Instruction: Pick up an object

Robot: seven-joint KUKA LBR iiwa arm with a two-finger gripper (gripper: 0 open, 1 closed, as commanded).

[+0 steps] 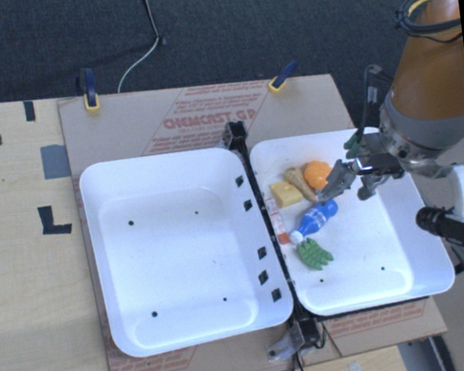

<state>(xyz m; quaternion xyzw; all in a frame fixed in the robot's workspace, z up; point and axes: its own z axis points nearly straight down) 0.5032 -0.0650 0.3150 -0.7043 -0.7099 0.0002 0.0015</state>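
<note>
The gripper hangs over the right bin, fingers apart with nothing between them. Just left of it lie an orange ball, a yellow block, a blue bottle and a green toy (all near the divider).

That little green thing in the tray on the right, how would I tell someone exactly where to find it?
Start at the right bin, the one the arm reaches into. A small cluster lies along its left wall; the green toy is the piece nearest the camera, just below the blue bottle. It is the only green item, with a ragged, leafy outline.
</note>
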